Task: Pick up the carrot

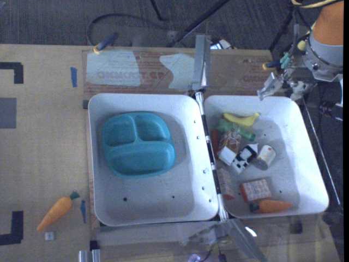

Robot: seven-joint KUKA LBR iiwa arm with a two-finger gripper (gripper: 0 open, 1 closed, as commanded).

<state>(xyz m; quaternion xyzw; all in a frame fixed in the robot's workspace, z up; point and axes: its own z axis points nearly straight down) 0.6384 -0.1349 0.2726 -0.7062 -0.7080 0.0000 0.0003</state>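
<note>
We see that the task is at its beginning: the gripper [281, 87] hangs over the far rim of the right bin [311, 184], and nothing is between its fingers [265, 90]. The two fingers stand apart, so we judge them open and empty. The carrot [271, 205] lies in the right bin, close to its near rim, well apart from the gripper. It is a small orange cone with a dark green top, lying flat, the tip pointing right, just beside a red box [255, 189]. A second carrot [54, 212] lies on the bench [38, 146], outside the left bin [98, 201]. What is left, in our opinion, is everything: to move over the carrot, descend, close and lift.
</note>
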